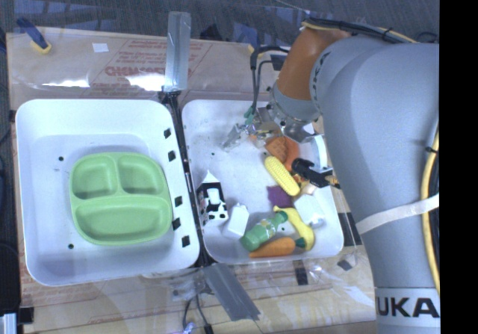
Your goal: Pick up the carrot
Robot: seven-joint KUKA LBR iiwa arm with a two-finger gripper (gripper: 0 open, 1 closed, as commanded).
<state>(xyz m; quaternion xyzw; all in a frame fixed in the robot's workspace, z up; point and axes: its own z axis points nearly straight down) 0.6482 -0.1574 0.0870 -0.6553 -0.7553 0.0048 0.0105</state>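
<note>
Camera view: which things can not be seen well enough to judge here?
- Gripper: small and blurred against the right bin; finger state unclear.
- Carrot: its upper edge is covered by the green bottle and the banana.
- Purple item: mostly under the corn; identity unclear.
- Arm: hides the bin's right rim.

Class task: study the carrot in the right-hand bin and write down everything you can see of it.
The carrot is a small orange toy, smooth and plastic-looking, tapered. It lies flat, roughly lengthwise along the near edge of the right bin. A green bottle lies against its upper side and a yellow banana sits beside its right end. The gripper is far from it.
</note>
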